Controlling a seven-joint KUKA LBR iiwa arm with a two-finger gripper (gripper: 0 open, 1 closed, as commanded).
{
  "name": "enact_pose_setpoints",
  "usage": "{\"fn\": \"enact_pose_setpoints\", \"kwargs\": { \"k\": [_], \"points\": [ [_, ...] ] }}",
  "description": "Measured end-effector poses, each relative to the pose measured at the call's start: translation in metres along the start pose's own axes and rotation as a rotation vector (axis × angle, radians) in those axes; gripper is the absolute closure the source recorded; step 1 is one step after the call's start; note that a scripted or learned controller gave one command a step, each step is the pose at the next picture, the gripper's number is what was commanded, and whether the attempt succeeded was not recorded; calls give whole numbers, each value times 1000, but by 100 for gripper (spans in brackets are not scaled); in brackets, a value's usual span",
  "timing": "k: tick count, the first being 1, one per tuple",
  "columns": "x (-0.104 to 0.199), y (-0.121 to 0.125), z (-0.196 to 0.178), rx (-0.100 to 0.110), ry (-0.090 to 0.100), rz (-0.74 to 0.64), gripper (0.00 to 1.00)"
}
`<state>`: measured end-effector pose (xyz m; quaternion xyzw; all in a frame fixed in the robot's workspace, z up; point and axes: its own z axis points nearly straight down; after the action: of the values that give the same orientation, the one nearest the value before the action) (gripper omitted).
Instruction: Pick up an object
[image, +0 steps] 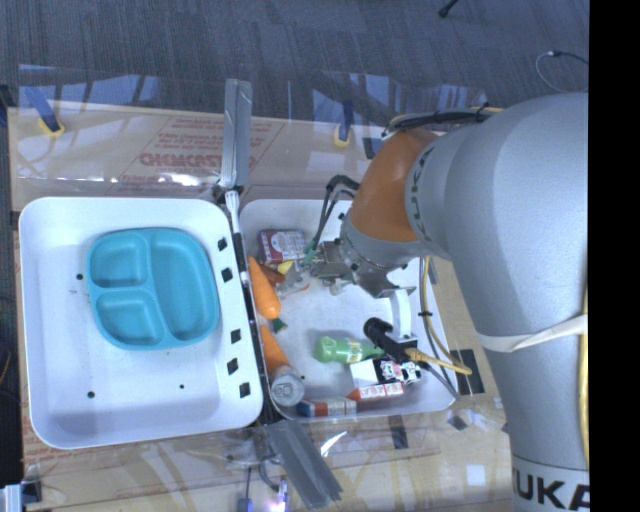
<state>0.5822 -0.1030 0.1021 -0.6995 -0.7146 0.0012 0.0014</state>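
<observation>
My gripper (312, 264) is low in the right bin (437, 398), near its back left part, under the grey arm with the orange band. It is just right of a maroon packet (282, 244) and above an orange carrot (264, 289) that lies along the bin's left wall. A small yellow-green thing (287, 267) lies right at the gripper's tip. Whether anything is held is hidden. Further forward lie a second carrot (272, 346), a green toy (340, 349), a white and red box (386, 374), a marker (328, 407) and a can (287, 389).
The left bin (50, 400) holds a blue divided plate (153, 286). The arm covers the right bin's back right part. A grey divider (237, 130) stands between the bins at the back.
</observation>
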Motion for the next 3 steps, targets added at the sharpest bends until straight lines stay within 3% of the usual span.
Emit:
{"fn": "enact_pose_setpoints", "kwargs": {
  "k": [1,2,3],
  "points": [
    [1,0,-10,2,1,-4,100],
    [1,0,-10,2,0,-4,0],
    [60,-55,-114,-2,0,-101,0]
  ]
}}
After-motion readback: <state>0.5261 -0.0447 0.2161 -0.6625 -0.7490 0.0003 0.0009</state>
